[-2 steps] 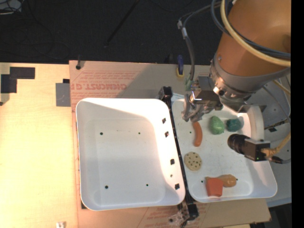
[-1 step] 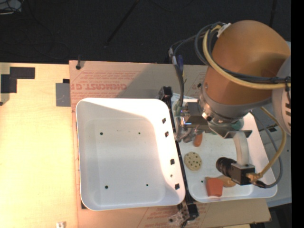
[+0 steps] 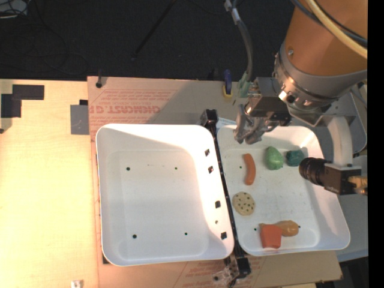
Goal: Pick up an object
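Note:
My gripper (image 3: 247, 135) hangs over the far left corner of the right bin (image 3: 324, 221), its fingers pointing down with nothing seen between them. Just below it lies an orange-red sausage-shaped piece (image 3: 249, 168). A green lump (image 3: 274, 158) and a smaller teal lump (image 3: 294, 157) sit to the gripper's right. Nearer the front lie a round tan cookie with dark dots (image 3: 243, 203), a red block (image 3: 270, 236) and a yellow-orange piece (image 3: 288, 227) touching it.
The left bin (image 3: 120, 161) sits beside the right one, with a black clip strip (image 3: 217, 179) between them. A dark cylindrical device (image 3: 327, 176) juts over the right bin's right rim. Cardboard lies under both bins.

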Tool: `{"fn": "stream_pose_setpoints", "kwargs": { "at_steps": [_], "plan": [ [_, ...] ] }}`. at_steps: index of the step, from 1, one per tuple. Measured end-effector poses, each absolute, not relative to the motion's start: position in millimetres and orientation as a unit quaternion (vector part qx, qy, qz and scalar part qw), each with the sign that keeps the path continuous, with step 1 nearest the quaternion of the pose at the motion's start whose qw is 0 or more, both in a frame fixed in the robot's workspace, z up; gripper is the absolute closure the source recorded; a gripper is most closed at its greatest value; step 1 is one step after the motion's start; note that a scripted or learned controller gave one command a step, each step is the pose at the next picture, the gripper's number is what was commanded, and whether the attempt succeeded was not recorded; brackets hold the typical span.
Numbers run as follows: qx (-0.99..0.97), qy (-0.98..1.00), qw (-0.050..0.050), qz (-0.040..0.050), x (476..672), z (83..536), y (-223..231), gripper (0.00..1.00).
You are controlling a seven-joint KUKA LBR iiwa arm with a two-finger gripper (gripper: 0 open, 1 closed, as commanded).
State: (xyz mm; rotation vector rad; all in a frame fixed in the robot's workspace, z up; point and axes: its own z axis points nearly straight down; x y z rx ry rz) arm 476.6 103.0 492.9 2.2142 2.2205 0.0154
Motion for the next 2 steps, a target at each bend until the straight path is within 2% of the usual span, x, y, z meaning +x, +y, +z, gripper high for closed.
{"fn": "stream_pose_setpoints", "kwargs": {
  "at_steps": [1, 2],
  "plan": [
    [0.704, 0.71, -0.002, -0.0032, 476.0, 495.3, 104.4, 1.0],
    [0.702, 0.712, -0.003, -0.0052, 476.3, 504.3, 105.0, 1.0]
  ]
}}
